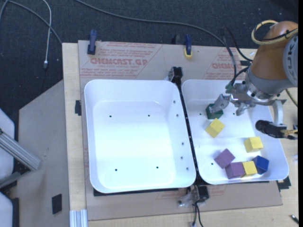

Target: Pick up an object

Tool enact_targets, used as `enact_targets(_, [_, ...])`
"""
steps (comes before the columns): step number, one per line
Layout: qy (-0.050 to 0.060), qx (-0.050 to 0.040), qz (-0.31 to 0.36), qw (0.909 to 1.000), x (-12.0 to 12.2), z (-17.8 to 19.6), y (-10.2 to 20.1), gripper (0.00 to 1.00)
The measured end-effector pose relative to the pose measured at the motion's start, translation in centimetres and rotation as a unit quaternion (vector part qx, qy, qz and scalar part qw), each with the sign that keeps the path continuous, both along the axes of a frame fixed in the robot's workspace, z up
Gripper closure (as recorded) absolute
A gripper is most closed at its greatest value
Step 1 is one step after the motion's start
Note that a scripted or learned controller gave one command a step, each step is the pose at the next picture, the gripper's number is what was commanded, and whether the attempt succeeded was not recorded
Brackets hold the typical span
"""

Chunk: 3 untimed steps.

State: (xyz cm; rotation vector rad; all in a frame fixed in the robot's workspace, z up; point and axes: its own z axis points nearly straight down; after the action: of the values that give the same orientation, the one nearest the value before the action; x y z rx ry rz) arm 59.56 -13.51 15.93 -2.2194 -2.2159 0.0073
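Floor (142, 8): dark grey carpet around the bench; a thin pale cable (42, 13) loops over it at upper left.
Bench (71, 126): pale wood board, set at a slight slant; a brown printed sheet (128, 60) lies on it under the bins, fixed at its far edge by two blue clamps (92, 40).
Left bin (137, 136): shallow, white, rounded corners, a few small dark dots on its floor.
Right bin (265, 174): same kind, touching the left bin along a dark seam; holds all the blocks.
Arm (272, 56): grey with an orange band, reaching over the right bin's far right corner.
Gripper (215, 109): low over the bin's upper left part, green-tipped; whether its fingers are spread or closed I cannot tell.
Blocks: yellow block (215, 127) just below the gripper; second yellow block (253, 144) to the right; near the front rim a cluster of purple block (224, 158), second purple block (235, 170), third yellow block (249, 168) and blue block (261, 164), close together.
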Motion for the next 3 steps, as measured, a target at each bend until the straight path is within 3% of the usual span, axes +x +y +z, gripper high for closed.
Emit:
enact_targets(1, [-0.003, -0.0001, 0.002, 1.0, 4.2, -7.4, 0.4, 0.0])
enact_targets(2, [-0.004, -0.0003, 0.001, 1.0, 4.3, -6.0, 0.4, 1.0])
enact_targets(3, [-0.004, -0.0002, 0.001, 1.0, 4.3, -5.0, 0.4, 1.0])
